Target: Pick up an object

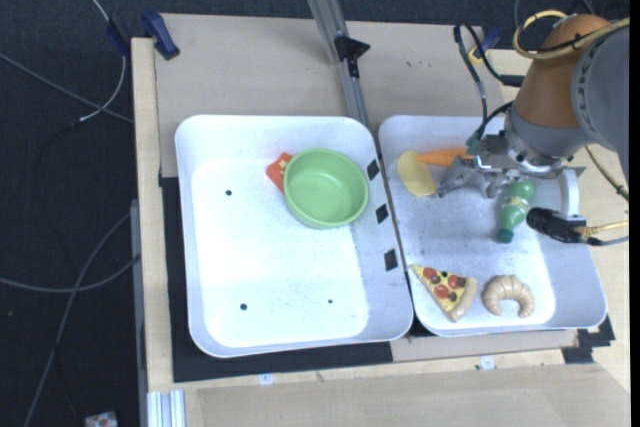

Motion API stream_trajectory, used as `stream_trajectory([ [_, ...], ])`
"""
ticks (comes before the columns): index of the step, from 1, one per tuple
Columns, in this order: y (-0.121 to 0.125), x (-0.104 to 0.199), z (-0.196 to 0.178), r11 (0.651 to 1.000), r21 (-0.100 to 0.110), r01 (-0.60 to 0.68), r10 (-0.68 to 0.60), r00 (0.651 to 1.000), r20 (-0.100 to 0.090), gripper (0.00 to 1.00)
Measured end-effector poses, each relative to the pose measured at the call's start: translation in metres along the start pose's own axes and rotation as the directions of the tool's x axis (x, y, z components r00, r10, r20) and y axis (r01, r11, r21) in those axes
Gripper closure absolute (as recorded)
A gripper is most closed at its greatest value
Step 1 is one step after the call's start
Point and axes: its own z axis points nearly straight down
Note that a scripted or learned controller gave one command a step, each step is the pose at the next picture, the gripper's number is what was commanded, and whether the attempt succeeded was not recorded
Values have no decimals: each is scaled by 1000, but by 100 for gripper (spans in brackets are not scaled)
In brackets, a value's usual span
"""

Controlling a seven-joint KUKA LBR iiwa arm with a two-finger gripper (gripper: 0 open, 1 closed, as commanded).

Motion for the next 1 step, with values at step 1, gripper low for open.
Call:
stream_trajectory([
  [1,2,0,-16,1000,-7,0,0,1000,-1,100],
])
